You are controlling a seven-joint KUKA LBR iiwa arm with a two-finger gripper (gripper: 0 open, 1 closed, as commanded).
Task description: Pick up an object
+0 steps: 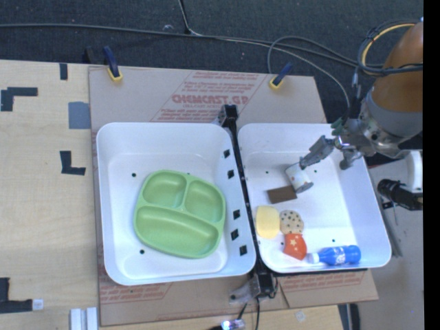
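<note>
Hard to make out whether the fingers are spread or closed; gripper (300, 177) blurred, low over the right bin (357, 205), just above a brown block (282, 195). Reaching in from the right, wrist angled down-left. Left bin (113, 157) with a green divided plate (180, 213); right bin also with a yellow piece (267, 221), cookie (291, 220), red item (295, 245), blue bottle (337, 255).

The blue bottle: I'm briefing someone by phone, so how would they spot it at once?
Look in the right-hand white bin, along its near edge at the right corner. The blue bottle lies on its side there, right of the red piece; it is the one blue item.
</note>
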